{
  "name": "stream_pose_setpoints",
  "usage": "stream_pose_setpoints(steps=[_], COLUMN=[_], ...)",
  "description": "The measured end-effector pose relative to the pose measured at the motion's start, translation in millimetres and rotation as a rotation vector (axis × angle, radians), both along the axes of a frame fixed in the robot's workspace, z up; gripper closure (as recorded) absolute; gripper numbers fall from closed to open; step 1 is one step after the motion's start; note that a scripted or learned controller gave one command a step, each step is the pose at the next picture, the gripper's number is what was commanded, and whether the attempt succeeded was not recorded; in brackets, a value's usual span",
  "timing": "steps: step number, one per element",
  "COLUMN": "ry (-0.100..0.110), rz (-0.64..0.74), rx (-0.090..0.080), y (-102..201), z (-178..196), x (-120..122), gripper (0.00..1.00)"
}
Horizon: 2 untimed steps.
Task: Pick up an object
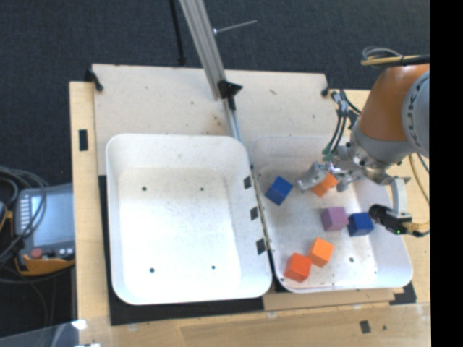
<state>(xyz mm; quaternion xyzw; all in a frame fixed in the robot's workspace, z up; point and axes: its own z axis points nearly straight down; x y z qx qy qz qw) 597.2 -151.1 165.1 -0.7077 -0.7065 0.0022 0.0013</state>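
No legible text, labels or numbers anywhere.

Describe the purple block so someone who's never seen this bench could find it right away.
Start at the right-hand white bin, the one with the blocks. Near its middle, left of a dark blue cube and above an orange cube, sits the purple cube. It is the only purple piece; the others are blue, orange or red-orange.
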Motion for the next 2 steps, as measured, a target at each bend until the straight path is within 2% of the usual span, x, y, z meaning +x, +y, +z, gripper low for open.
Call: stream_pose_setpoints(steps=[1,2], ry=[-0.001,-0.010], rz=[-0.002,-0.010], rx=[0.000,0.000], y=[-1,-2], z=[-62,-47], x=[1,4], gripper=[0.00,1.00])
